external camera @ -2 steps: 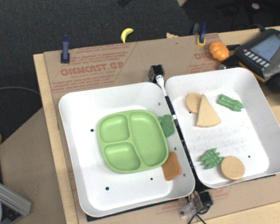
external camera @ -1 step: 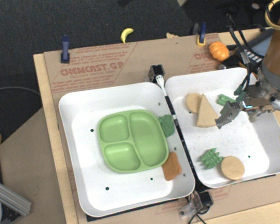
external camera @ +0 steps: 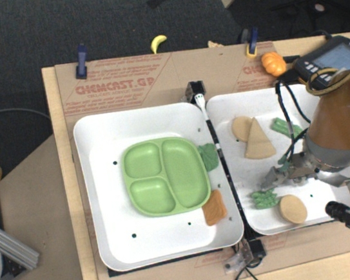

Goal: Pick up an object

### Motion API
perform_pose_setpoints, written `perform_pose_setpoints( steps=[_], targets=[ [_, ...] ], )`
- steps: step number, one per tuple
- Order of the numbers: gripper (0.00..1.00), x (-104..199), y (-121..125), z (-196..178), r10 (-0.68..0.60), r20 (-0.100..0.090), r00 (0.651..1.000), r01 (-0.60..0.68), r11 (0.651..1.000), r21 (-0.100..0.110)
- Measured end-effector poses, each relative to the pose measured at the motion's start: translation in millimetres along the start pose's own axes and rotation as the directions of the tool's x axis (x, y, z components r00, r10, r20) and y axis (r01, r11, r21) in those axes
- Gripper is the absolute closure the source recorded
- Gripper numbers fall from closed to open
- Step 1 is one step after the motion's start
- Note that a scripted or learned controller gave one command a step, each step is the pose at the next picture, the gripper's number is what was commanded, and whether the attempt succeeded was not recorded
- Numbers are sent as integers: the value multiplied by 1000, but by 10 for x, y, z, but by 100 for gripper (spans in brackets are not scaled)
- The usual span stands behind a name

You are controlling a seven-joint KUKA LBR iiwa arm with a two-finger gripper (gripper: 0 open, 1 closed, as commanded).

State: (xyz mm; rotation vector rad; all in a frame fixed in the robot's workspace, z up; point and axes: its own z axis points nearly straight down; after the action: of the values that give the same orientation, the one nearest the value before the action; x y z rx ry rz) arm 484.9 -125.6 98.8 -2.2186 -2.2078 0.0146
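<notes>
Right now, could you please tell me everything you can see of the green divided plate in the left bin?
The green divided plate is pale green, looks like plastic, rounded-square, with three compartments: two smaller ones on the camera's left, one long one on the right. It lies flat, slightly rotated, about midway in the left bin. A darker green piece meets its right edge, and an orange-brown piece lies at its lower right corner.

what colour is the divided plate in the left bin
Light green divided plastic plate, clearest in the camera view.

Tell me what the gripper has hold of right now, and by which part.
Cannot be told. The gripper is low in the right bin, just above a green toy, but its fingertips are too indistinct to show a hold.
</notes>
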Motion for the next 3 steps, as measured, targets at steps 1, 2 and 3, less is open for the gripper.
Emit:
perform_pose_setpoints(
  steps=[1, 2, 3],
  targets=[
    [0, 332, -70, 158, -6, -2, 1000, 6, 1000, -9],
    [100, 317, -61, 43, -4, 1, 1000, 4, 1000, -15],
    [100, 1207, -57, -909, -16, -1, 1000, 16, 1000, -25]
  ],
)
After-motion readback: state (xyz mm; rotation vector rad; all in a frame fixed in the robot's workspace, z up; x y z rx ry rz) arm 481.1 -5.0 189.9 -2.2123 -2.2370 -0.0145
